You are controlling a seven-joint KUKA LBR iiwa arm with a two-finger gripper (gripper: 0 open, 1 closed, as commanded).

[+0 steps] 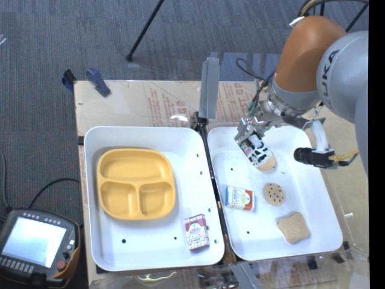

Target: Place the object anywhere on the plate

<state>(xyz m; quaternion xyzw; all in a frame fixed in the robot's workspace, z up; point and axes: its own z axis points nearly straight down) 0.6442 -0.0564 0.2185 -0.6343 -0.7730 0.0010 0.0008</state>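
The arm reached in from the right and hung over the back of the right bin, its gripper low above the bin floor. Whether it was open or closed could not be told, for its tip merged with a small black-and-white printed thing that seemed to be just beneath it; a tan round piece lay touching that thing's near end. Further forward in the same bin lay a small carton, a cookie just to its right, and a piece of toast near the front corner. The yellow plate, divided into three compartments, sat in the left bin. A red-and-white packet lay on that bin's floor, off the plate's front right corner and apart from it.
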